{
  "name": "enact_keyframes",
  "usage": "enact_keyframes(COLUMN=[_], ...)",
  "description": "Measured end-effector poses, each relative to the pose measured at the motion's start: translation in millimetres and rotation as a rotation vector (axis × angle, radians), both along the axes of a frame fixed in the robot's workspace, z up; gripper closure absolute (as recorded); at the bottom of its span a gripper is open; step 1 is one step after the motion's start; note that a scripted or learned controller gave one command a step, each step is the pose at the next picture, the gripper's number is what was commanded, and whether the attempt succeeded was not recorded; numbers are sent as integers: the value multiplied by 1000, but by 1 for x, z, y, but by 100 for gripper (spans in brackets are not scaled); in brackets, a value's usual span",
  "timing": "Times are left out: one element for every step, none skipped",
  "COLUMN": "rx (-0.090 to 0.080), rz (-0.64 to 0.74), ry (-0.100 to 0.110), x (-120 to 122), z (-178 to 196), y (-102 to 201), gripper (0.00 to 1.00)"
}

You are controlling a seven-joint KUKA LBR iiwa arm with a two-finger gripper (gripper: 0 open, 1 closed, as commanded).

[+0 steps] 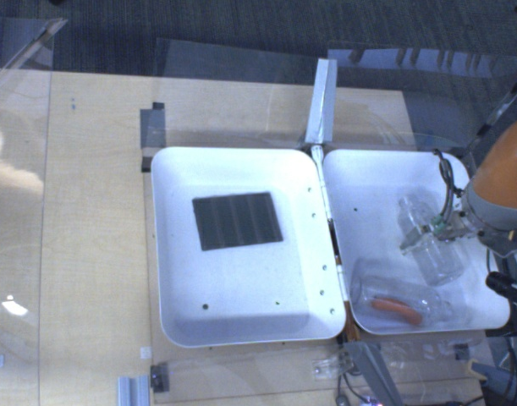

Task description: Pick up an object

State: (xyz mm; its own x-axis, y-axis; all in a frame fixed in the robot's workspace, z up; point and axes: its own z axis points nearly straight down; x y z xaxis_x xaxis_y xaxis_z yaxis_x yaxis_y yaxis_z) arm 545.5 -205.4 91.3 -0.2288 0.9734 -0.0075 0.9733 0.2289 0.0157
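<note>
A dark grey ribbed rectangular pad (237, 220) lies flat in the left bin (178, 303). In the right bin (368, 172), an orange-red sausage-shaped object (398, 309) lies near the front wall, under or inside a clear plastic piece (385, 286). Another clear plastic item (440, 262) sits at the bin's right middle. My gripper (420, 232) reaches in from the right and hangs low over the middle of the right bin, just above and left of that clear item. The clear plastic makes its outline hard to read.
The arm's orange band (503, 176) and grey wrist cover the right bin's right edge, with cables beside them. A metal divider (321, 100) rises behind the seam between the bins. Wooden bench surrounds both bins.
</note>
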Motion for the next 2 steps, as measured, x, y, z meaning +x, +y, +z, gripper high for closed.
enact_keyframes(rx=[-1,8], rz=[-6,9], ry=[2,41], x=[42,77], z=[-1,-3], y=[1,-2], gripper=[0,0])
